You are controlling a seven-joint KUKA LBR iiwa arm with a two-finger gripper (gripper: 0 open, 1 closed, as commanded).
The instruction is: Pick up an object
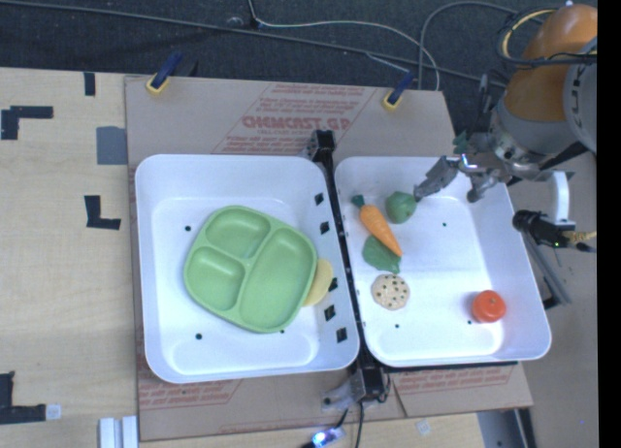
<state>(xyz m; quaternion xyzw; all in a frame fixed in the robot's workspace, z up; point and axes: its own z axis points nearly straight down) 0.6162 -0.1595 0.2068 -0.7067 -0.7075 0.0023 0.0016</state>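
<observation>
Orange ball: a small round orange toy (488,305) sits nearest the camera, at about 4 o'clock in the right shallow white bin (524,339), alone and well apart from the rest.
Cookie: a flat round tan cookie with dark spots (390,291) lies at about 7 o'clock in that bin.
Green plate: a light green plastic plate with three sections (251,268) lies in the left shallow white bin (160,242), with a pale yellow piece (321,282) peeking out at its 3 o'clock edge.
Leaf toy: a dark green leafy toy (380,253) touches the low end of the carrot.
Carrot: a long orange toy carrot (379,228) lies tilted at about 9 o'clock in the right bin.
Green lump: a round green toy (401,207) sits at about 11 o'clock, just beside the carrot top; it looks like the thing to pick.
Gripper: the grey two-finger gripper (432,182) hangs farthest back, near the green lump at its 2 o'clock side; whether the tips are spread or closed cannot be told, and nothing is seen between them.
How to do it well: the gripper should come straight down over the middle of the green lump, keep off the carrot, then squeeze and lift slowly.
</observation>
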